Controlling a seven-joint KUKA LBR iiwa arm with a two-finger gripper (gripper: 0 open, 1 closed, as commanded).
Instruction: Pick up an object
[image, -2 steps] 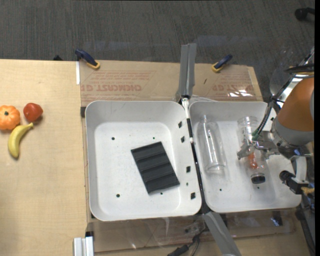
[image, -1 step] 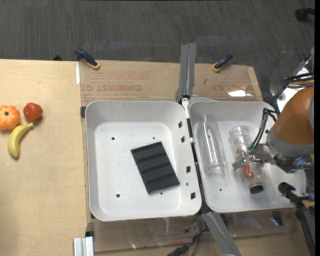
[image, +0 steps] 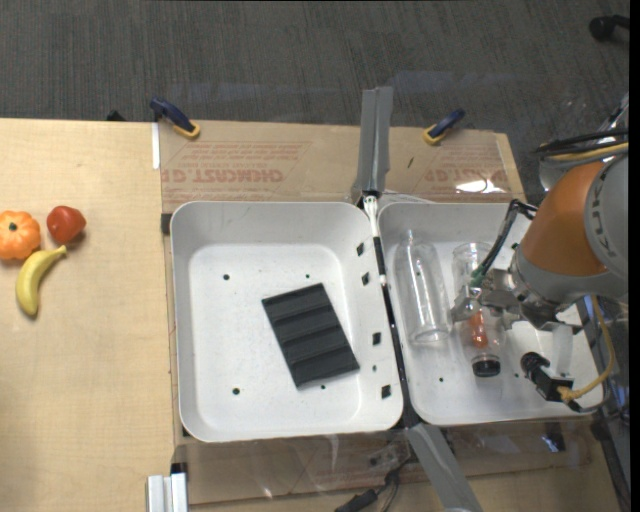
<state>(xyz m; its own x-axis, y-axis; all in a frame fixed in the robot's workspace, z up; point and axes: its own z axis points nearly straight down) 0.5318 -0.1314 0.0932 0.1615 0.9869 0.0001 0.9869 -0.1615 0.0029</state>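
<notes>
In the left bin (image: 200, 400) a black ridged rectangular block (image: 310, 335) lies flat, turned at a slant. The right bin (image: 440, 400) holds a clear plastic bottle (image: 425, 295) lying lengthwise, a second clear container (image: 468, 262) beside it, and a small bottle with reddish contents and a black cap (image: 483, 345). My gripper (image: 490, 305) hangs low over the right bin, just above the upper end of the small bottle and beside the clear containers. The wrist and the orange band (image: 560, 235) cover it from above.
An orange (image: 15, 237), a red apple (image: 65, 224) and a banana (image: 35, 280) lie on the wooden table at the far left. Cardboard (image: 240, 165) with two clamps (image: 175, 117) sits behind the bins. A black cable connector (image: 538, 372) hangs near the right bin's front right.
</notes>
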